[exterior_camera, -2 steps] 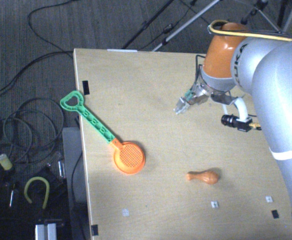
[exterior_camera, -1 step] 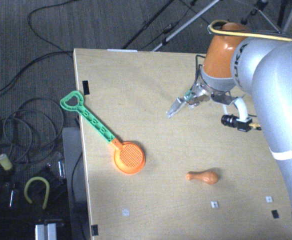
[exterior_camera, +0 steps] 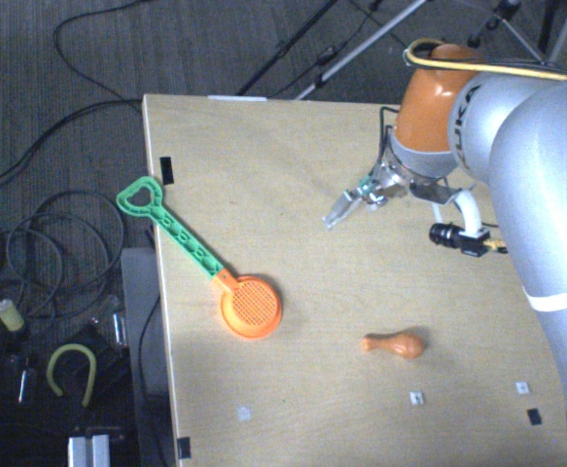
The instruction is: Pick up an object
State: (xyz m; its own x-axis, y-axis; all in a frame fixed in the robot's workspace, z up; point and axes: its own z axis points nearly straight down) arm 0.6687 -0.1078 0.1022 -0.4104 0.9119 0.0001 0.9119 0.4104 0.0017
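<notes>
A: What lies furthest left on the bench (exterior_camera: 293,154)?

B: A strainer (exterior_camera: 205,266), its green handle running up-left to a loop near the bench's left edge, its orange mesh head down-right, flat on the wood.

A: And further right?

B: A small orange drumstick-shaped toy (exterior_camera: 396,343) lies on its side, below the middle, well apart from the strainer.

A: Where is the gripper (exterior_camera: 339,214)?

B: Above the toy, in the upper middle. The arm (exterior_camera: 502,134) reaches in from the right, orange band above the wrist. The two fingers point down-left, slightly spread, with nothing between them, apart from both objects.
</notes>
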